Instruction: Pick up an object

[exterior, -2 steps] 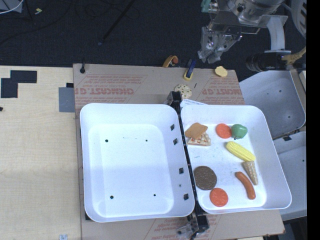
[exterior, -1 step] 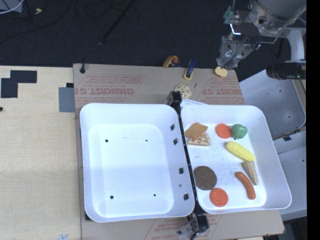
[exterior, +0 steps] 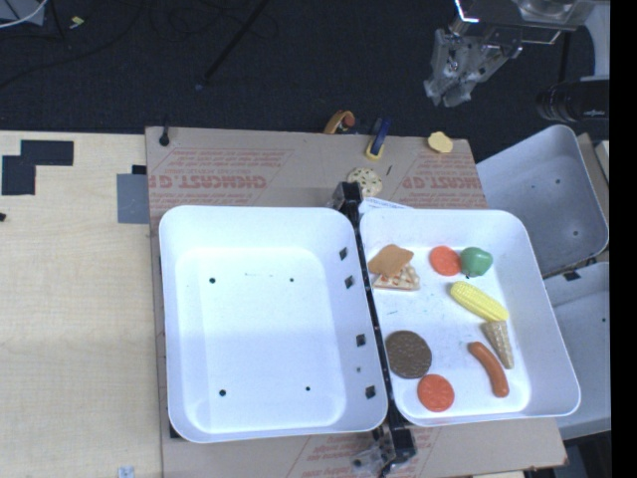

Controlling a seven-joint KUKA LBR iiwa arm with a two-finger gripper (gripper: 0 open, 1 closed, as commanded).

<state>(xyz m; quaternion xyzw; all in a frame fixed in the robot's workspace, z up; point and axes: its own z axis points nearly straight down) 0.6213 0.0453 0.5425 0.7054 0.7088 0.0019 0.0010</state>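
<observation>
My gripper [exterior: 456, 76] hangs high at the top right, above and behind the bins, well clear of every object. Nothing sits between its fingers. In the right bin [exterior: 542, 307] lie several toy foods: a toast slice [exterior: 390, 260] over a sandwich wedge [exterior: 398, 281], a red tomato [exterior: 445, 261], a green pepper [exterior: 478, 261], a yellow corn cob [exterior: 478, 302], an ice-cream cone [exterior: 500, 343], a red sausage [exterior: 490, 368], a brown round cookie [exterior: 408, 354] and an orange-red disc [exterior: 435, 392].
The left bin [exterior: 184, 317] stands beside the right one, with a black clip divider [exterior: 360, 307] between them. On the cardboard behind the bins lie a spotted cookie [exterior: 365, 180], a blue-yellow item [exterior: 376, 139], an orange ring [exterior: 339, 121] and a yellow piece [exterior: 440, 142]. A grey tray [exterior: 547, 192] sits at right.
</observation>
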